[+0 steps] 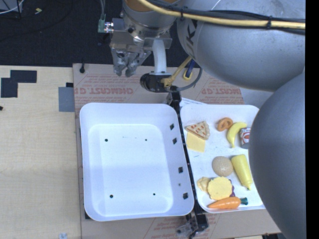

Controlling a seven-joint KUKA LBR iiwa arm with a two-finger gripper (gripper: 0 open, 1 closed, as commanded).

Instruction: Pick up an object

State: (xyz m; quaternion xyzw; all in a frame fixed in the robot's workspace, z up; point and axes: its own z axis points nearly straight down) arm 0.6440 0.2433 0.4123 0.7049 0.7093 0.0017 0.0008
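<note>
In the camera view, the grey arm's two-finger metal gripper (128, 66) hangs above the far edge of the bench, beyond the back rim of the left bin. Its fingers point downward and lie close together, with only a narrow gap showing between the tips; nothing is seen between them, and they touch nothing. Just to the right of the gripper, a white cylindrical fitting (159, 59) descends to a black oval part (153, 81), beside a yellow cable (219, 18) that runs along the arm.

The shallow white left bin (92, 128) sits below the gripper, its floor marked by a few small dark holes. The shallow white right bin (212, 108) lies beside it, the two joined along a black clipped seam (180, 153). The task's objects all lie in the right bin, well apart from the gripper: a tan wedge-shaped sandwich piece (198, 130) touching a pale yellow cheese block (196, 143), a small orange-brown ring-shaped pastry (225, 124), a yellow banana (233, 133), a red-and-white small packet (244, 136) partly hidden by the arm, a beige round potato-like ball (222, 166), a yellow tapered corn-like piece (241, 170), a yellow round disc (220, 188) and an orange carrot with a green top (227, 203).

The large grey rounded body of the arm (279, 158) covers the right side of the right bin. Brown cardboard with red lettering (107, 89) lies under both bins.
</note>
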